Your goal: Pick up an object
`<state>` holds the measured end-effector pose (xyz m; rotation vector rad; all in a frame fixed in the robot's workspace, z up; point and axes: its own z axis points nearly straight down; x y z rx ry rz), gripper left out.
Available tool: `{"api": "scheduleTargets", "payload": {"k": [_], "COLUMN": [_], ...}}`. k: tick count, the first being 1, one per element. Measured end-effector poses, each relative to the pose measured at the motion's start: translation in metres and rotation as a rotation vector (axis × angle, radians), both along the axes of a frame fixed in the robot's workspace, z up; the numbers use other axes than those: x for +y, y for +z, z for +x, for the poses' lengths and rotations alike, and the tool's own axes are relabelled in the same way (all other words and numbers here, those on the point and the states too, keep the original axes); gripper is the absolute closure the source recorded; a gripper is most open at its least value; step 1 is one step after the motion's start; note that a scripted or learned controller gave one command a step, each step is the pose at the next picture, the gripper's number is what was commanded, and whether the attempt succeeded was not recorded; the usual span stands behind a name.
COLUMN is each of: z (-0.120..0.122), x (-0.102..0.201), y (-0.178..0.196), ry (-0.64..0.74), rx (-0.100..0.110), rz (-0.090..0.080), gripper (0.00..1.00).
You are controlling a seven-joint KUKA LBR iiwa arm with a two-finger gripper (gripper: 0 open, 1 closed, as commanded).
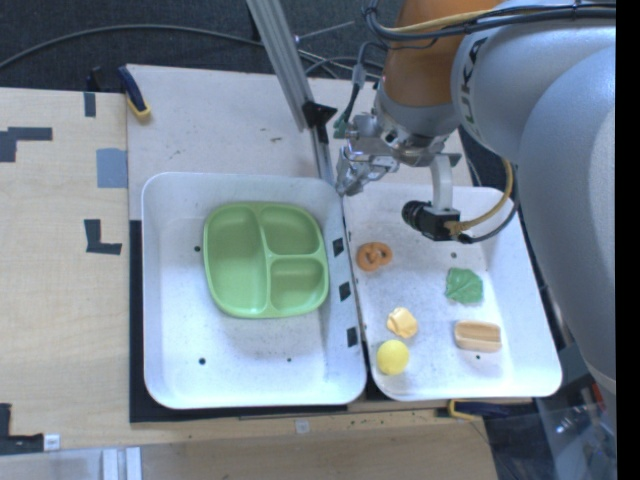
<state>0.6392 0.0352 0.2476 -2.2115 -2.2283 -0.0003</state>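
A green divided plate (266, 259) sits in the left bin (170, 298); the right bin (520, 298) holds a pretzel (374, 257) and other toy foods. The gripper (352, 176) hovers at the bins' far edge above the pretzel, apparently approaching, and it needs a descent onto a chosen piece next.

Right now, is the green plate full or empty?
Empty: the green plate lies flat in the left bin, all three compartments bare.

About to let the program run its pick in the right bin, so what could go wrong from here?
1. The gripper hangs right at the wall where the two bins meet, so a straight descent may strike that wall.
2. The pretzel lies nearest, close to the same wall, leaving little room beside it.
3. The yellow ball is round and might roll away when touched.
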Motion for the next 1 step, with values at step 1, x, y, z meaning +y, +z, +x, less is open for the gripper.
{"api": "scheduleTargets", "payload": {"k": [1], "z": [-0.0106], "x": [0.0586], "y": [-0.0201], "ry": [0.000], "rx": [0.003], "rz": [-0.001], "gripper": [1.00]}}
